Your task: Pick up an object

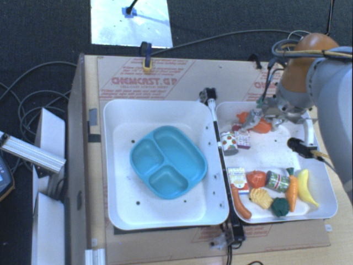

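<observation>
Reaching in from the right of the frame, the gripper [255, 118] hangs over an orange toy [261, 127] in the right bin [329, 199]; I cannot tell how its jaws stand.

place: robot lab | worktop [165, 76]: protective board, centre | cables [33, 93]: loose on dark carpet, left | bins [118, 148]: two white, toy food | arm [325, 76]: grey, right
</observation>
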Controlling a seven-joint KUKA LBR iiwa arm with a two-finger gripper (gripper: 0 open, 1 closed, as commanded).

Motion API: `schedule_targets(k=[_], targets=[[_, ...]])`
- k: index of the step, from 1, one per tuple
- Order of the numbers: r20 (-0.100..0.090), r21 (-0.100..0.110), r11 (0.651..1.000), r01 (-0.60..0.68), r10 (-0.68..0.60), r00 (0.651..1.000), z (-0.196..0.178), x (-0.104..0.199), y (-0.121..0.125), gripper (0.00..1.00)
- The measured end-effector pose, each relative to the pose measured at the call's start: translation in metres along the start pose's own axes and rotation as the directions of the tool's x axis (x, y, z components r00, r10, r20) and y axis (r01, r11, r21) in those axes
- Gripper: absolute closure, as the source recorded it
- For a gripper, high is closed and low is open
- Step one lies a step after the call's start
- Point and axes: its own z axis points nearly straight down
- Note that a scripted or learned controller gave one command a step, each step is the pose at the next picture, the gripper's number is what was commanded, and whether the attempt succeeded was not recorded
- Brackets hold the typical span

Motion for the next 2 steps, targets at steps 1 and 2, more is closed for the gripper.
schedule_targets(k=[1,2], targets=[[0.014,0.0,1.0,-0.007,0.007,1.0,0.0011,0.036,-0.001,0.0],[0.013,0.014,1.0,-0.003,0.003,1.0,-0.0074,0.0354,-0.0037,1.0]])
